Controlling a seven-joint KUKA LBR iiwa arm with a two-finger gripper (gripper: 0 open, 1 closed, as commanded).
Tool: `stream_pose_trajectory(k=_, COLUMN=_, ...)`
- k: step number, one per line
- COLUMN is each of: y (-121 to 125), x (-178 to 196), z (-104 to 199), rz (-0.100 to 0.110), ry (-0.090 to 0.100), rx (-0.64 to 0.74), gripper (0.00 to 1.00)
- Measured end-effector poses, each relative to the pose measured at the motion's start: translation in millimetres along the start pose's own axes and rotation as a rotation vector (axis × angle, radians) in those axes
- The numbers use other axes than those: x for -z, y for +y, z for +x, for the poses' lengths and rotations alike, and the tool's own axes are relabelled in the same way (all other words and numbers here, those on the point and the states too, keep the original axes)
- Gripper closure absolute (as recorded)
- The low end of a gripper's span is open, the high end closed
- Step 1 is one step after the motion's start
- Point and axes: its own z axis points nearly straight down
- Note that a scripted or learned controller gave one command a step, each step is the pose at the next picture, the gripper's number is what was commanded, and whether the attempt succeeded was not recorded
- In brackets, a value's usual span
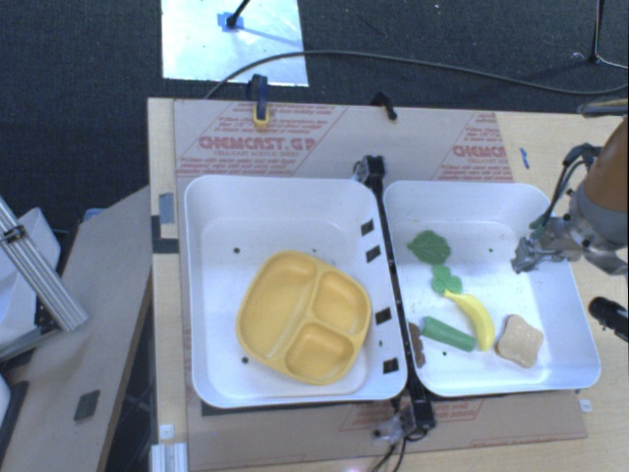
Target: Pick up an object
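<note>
Bench (324,131) with two white bins (295,200) on dark carpet (79,47).

two white bins (221,200), one yellow divided tray (303,315), one banana (473,317), one green cylinder (447,333), one tan block (519,340)

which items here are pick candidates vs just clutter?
Pick candidates, right bin:
yellow toy banana
green toy cucumber
flat green leafy piece
small green piece
tan bread-shaped piece

Lying about:
yellow divided plastic plate in left bin
clamps on bench edge
</note>
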Motion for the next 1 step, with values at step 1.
stream_pose_trajectory(k=1, y=-3.8, x=45.7, z=-2.7, rz=0.001, ry=0.0, rx=-0.001, gripper=1.0)
